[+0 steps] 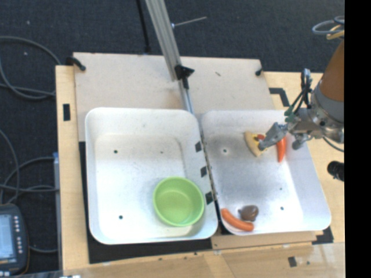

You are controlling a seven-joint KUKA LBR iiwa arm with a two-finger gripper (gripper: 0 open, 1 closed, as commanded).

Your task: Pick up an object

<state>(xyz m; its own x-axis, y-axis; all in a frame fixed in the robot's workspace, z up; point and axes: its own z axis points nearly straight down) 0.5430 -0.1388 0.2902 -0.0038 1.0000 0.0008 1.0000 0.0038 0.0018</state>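
Observation:
My gripper (286, 139) hovers over the upper right part of the right bin (301, 196). Its two grey fingers (272, 136) stand apart, so it is open. A small orange carrot (281, 150) lies lengthwise in the gap between them, and neither finger visibly presses on it. Just left of the left finger sits a tan wedge-shaped piece (253, 143) with a red bit on top. Near the bin's front edge lie a longer orange sausage-like piece (237, 220) and a brown lump (249, 212).
The left bin (116, 155) holds a green bowl (178, 201) at its front right. A slanted metal post (165, 30) rises from the back, ending at the divide between the bins. The arm's orange band (333, 77) sits at the right edge.

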